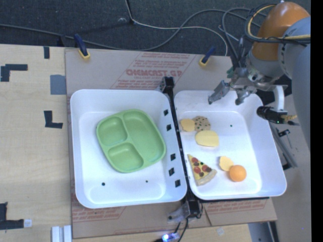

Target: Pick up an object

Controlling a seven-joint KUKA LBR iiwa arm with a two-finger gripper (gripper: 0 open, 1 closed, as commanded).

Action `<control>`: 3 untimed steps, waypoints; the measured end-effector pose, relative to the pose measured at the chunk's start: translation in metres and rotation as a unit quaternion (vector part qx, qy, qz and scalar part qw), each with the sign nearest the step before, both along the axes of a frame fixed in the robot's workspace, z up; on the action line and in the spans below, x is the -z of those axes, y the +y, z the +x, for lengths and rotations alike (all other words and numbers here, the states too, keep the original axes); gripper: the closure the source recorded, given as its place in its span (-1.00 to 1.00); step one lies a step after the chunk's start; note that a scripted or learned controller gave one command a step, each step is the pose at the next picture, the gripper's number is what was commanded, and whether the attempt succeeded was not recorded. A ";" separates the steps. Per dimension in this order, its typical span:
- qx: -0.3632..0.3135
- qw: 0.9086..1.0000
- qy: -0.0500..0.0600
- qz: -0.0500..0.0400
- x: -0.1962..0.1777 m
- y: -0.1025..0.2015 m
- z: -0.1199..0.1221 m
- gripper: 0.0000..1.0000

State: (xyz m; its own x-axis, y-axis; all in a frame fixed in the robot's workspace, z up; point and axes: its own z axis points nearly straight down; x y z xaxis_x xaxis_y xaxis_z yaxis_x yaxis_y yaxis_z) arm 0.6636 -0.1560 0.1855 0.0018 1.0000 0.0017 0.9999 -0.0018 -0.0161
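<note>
In the right bin (252, 122) lie several toy foods: a cookie (202, 122), a pale yellow piece (187, 125), a larger yellow piece (207, 138), a pizza slice (201, 169), a small yellow wedge (225, 163) and an orange ball (237, 173). My gripper (228, 95) hangs open above the far edge of that bin, its two fingers spread wide with nothing between them. It sits well behind the foods, nearest the cookie.
The left bin (86, 135) holds a green divided plate (130, 140). A black divider (171, 130) joins the two bins. Cables (192, 21) run across the dark floor behind the bench. Clamps (81, 47) hold the cardboard's far edge.
</note>
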 end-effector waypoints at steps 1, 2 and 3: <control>-0.002 1.000 -0.007 -0.001 -0.009 0.000 0.003 -1.00; -0.002 1.000 -0.004 -0.001 0.055 0.005 0.003 -1.00; -0.002 1.000 -0.008 -0.002 0.103 0.006 0.003 -1.00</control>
